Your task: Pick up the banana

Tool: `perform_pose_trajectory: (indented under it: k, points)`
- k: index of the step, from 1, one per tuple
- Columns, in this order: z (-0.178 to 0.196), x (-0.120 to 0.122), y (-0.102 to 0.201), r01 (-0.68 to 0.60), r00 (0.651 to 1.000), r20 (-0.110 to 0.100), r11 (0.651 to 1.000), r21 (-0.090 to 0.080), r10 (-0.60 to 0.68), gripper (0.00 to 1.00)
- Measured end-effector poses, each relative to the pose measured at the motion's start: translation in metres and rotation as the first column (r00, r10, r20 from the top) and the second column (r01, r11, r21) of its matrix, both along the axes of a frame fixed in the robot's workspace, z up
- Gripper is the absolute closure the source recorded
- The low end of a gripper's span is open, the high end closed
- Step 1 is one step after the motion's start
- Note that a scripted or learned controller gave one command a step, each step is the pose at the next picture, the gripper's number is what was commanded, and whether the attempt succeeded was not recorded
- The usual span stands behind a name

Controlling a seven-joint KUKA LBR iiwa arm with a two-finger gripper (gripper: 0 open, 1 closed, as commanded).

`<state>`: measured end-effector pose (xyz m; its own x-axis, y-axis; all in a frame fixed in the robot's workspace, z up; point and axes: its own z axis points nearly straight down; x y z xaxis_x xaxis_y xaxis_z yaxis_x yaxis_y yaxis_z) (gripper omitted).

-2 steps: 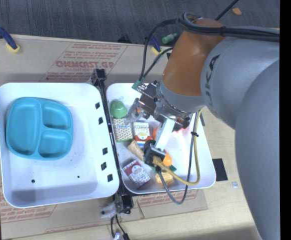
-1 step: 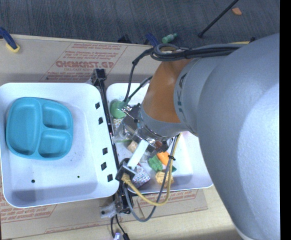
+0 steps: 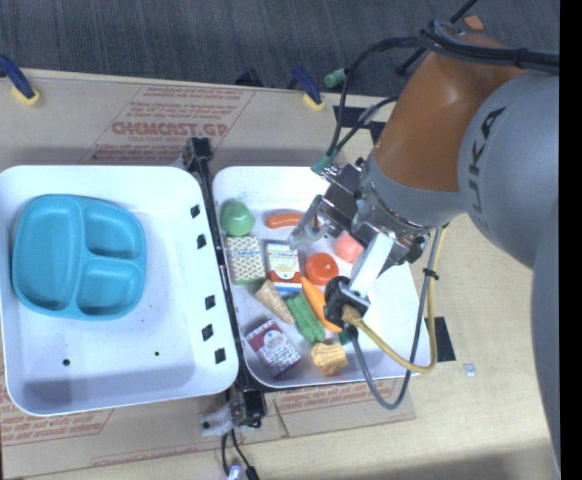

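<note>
We judge the task barely begun: the banana, which we take to be the yellowish piece at the near edge of the right bin, lies among the other toy foods, just beside a green piece and near a dark red packet, and nothing shows it lifted. The claw hangs low over the far middle of that bin, close to a small orange-red piece and apart from the banana. We cannot tell how far open the claw is, since the wrist hides much of it, and we see nothing held in it. Reaching the banana, closing on it and lifting it are all left, as we read it
</note>
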<state>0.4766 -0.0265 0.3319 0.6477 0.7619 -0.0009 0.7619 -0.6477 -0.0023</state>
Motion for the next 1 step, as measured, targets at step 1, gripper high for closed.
perform_pose_trajectory:
  k: [1]
  points:
    - [-0.1190,0.0051,-0.0739,-0.081,0.997,-0.004,0.997,0.001,0.081,0.00]
